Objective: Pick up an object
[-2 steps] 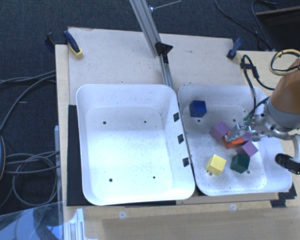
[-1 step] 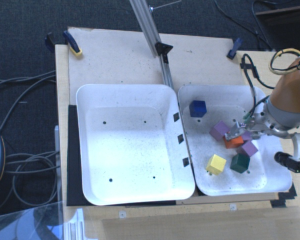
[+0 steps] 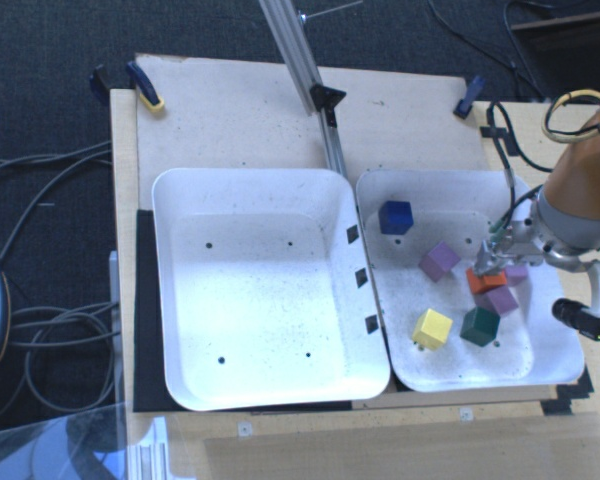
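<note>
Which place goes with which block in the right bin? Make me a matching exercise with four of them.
Blocks:
1. blue block
2. yellow block
3. dark green block
4. orange block

Places:
A. directly under the pincer
B. far end of the bin, apart from the others
C. near end, right of the yellow one
D. near end, nearest the left bin

Pairs: 1-B, 2-D, 3-C, 4-A

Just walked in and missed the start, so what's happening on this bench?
A grey robot arm reaches in from the right, its hand low over the right bin, right at an orange block. Around it lie purple blocks, a blue block, a yellow block and a green block. No block is visibly lifted yet.
</note>
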